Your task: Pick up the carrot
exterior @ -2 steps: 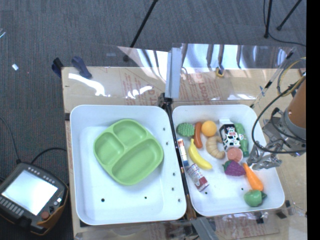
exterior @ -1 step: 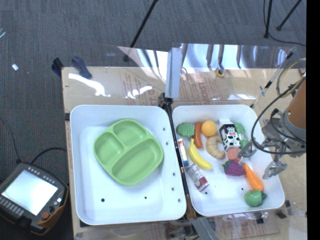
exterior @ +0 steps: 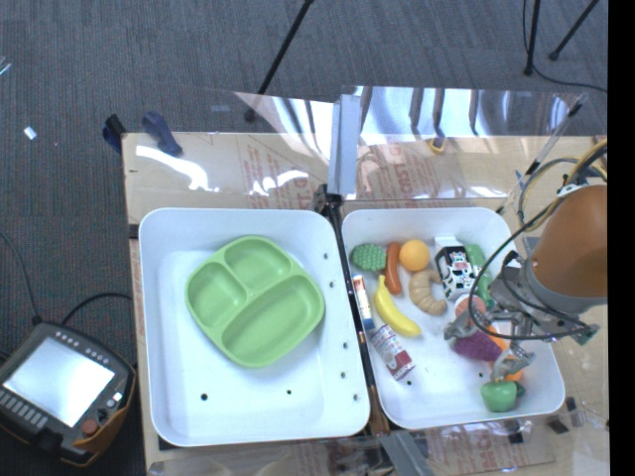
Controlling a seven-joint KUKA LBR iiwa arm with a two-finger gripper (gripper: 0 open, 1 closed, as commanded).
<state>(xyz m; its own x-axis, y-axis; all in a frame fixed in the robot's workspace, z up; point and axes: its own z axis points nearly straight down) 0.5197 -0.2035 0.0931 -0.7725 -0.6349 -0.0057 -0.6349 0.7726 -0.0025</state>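
My tool (exterior: 488,333) hangs low over the right bin (exterior: 437,410), toward its right side, with my arm (exterior: 573,251) coming in from the right edge. It sits among a cluster of toys there: a purple piece (exterior: 479,346) just under it, a green pepper (exterior: 500,396) nearer the bin's front corner, and a small orange bit (exterior: 512,370) between them. Whether the tool is released or clenched I cannot tell; the parts blur together against the toys.

The carrot (exterior: 394,267) lies well apart from my tool, in the back left part of the same bin, standing roughly lengthwise between a green bumpy piece (exterior: 368,257) and an orange (exterior: 415,255). Nothing grips it. Just beside it toward the front lies a banana (exterior: 395,310), with a croissant (exterior: 429,292) to the right and a small can (exterior: 393,350) further forward.

The left bin (exterior: 174,395) holds a green divided plate (exterior: 255,300). A handheld pendant (exterior: 62,390) rests on the floor left of the bench (exterior: 189,172).
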